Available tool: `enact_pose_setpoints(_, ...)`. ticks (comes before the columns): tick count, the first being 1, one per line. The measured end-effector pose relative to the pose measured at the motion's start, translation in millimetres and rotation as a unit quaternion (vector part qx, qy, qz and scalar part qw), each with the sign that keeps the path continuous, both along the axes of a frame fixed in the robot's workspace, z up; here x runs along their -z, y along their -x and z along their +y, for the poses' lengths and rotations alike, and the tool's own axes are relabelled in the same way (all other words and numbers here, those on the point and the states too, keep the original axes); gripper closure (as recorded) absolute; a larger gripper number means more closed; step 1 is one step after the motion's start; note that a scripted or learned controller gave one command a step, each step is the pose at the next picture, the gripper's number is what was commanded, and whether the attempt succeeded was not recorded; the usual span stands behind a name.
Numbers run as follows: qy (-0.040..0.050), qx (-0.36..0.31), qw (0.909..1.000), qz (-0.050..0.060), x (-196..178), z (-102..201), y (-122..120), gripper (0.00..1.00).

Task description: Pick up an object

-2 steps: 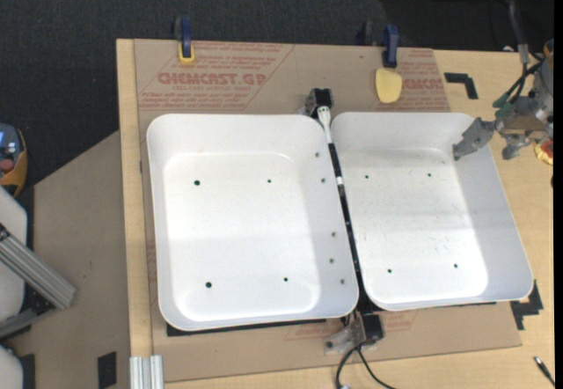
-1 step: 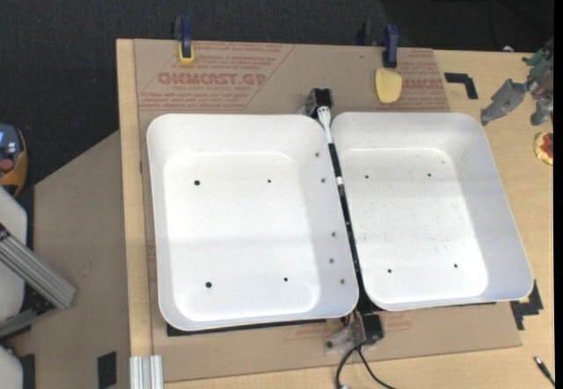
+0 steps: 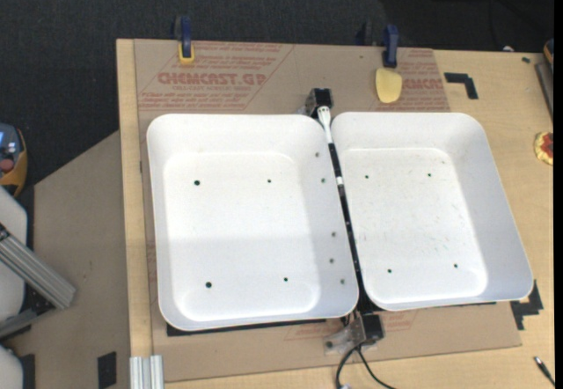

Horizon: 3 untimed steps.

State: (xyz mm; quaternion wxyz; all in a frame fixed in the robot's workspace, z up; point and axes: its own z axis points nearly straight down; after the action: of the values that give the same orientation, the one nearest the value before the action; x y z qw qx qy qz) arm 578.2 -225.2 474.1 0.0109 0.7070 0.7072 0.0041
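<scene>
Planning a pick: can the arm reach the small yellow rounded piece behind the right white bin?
Probably yes: the yellow piece lies uncovered on the brown board, outside the bin; the blue clamp right behind it may crowd the approach.

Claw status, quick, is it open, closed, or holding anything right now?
Claw: cannot be told from this camera view of the two white bins on the bench.

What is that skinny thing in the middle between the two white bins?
In the camera view, a thin black-and-white strip runs along the seam between the left bin and the right bin, from a small black part at the far end.
</scene>
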Motion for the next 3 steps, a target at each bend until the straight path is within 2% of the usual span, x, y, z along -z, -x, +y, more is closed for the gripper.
enact_pose_setpoints(1,-0.0092,-0.006,0.9998,0.019,169.3,137.0,-3.6,0.00)
enact_pose_setpoints(2,-0.0040,0.000,1.0000,0.008,148.9,127.2,-5.2,1.00)
enact_pose_setpoints(3,-0.0032,0.001,1.0000,0.006,86.2,107.8,-6.7,1.00)
